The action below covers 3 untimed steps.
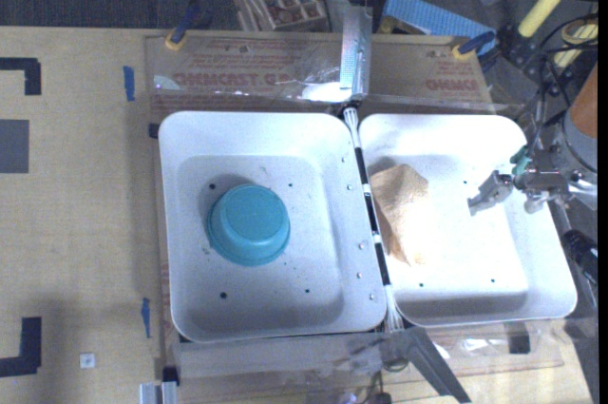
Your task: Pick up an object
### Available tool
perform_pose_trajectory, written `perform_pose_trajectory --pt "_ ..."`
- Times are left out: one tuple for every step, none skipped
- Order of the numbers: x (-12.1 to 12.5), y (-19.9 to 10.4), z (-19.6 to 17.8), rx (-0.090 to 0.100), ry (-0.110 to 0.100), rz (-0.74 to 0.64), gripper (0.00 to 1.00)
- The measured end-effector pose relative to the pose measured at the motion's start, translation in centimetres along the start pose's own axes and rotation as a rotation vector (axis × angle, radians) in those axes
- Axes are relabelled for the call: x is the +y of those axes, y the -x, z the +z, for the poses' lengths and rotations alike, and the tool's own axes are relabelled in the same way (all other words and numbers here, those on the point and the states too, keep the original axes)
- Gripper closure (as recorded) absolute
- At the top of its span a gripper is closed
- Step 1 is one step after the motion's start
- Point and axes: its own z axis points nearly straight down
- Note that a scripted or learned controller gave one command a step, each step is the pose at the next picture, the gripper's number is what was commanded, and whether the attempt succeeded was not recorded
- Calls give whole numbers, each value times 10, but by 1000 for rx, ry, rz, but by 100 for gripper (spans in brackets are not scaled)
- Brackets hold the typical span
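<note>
A blue bowl sits upside down in the left bin. In the right bin, a tan, crumpled sponge-like piece lies against the bin's left wall. My gripper hangs over the right half of the right bin, well to the right of the tan piece and apart from it. Its fingers point left, with nothing between them.
The arm enters over the right bin's right rim. Clear plastic sheets and a metal bar lie behind the bins. Boxes and cables crowd the floor beyond. Bare bench lies to the left.
</note>
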Motion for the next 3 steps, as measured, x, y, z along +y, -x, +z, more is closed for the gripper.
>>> perform_pose_trajectory --pt "88 -36 144 -2 9 -102 0" --pt "165 -40 150 -6 16 -192 0" --pt "102 -30 150 -4 17 -261 0"
